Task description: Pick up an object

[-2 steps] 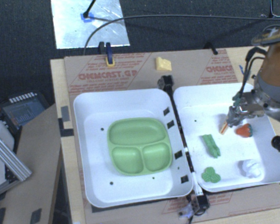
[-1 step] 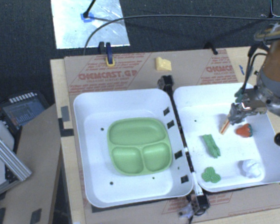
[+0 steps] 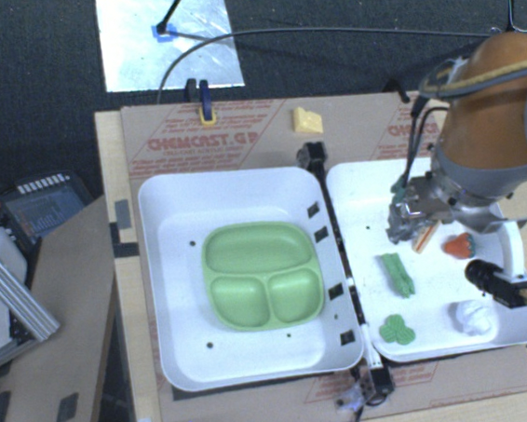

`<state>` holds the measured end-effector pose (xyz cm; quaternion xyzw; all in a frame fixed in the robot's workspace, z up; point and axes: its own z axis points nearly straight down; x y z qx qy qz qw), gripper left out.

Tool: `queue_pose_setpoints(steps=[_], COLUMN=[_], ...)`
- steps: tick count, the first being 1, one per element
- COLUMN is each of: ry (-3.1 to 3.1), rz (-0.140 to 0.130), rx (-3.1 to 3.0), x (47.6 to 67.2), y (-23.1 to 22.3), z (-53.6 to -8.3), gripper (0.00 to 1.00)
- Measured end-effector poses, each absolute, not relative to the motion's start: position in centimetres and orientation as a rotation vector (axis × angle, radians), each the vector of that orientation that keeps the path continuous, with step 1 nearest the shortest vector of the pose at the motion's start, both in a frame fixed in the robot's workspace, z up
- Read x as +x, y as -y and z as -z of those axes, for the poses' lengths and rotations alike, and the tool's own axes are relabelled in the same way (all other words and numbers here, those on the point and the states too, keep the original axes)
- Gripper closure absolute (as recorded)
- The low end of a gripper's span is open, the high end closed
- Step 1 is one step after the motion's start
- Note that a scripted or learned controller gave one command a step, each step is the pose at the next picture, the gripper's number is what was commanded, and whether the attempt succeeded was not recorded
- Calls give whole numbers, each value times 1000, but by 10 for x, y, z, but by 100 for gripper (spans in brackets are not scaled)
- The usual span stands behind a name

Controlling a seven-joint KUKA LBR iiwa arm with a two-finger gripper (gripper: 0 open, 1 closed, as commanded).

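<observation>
My gripper [image 3: 403, 222] hangs low over the upper middle of the right bin [image 3: 359, 186], under the grey and orange arm. An orange stick [image 3: 425, 236] lies right beside the gripper's tip, partly hidden by it; whether they touch is unclear. A red-orange piece [image 3: 457, 247] sits just right of the stick. A green oblong block [image 3: 397, 274] lies below the gripper, a green leafy piece [image 3: 397, 331] near the bin's front edge, and a white crumpled object [image 3: 471, 316] at the front right.
The left bin [image 3: 166, 216] holds a green divided plate [image 3: 259, 274]. A yellow block [image 3: 307, 119] and a clamp [image 3: 204, 104] rest on the board behind the bins. A black part with a cable [image 3: 496, 282] sticks in over the right bin's right side.
</observation>
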<state>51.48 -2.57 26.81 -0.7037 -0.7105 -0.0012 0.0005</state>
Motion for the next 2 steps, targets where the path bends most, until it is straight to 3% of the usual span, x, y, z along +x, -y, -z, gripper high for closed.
queue_pose_setpoints(steps=[1,2], ry=[2231,2232], rz=[3,3], rx=[-2211,-2210], x=[509,520], y=[-18,-72], z=[-258,-246], gripper=[100,100])
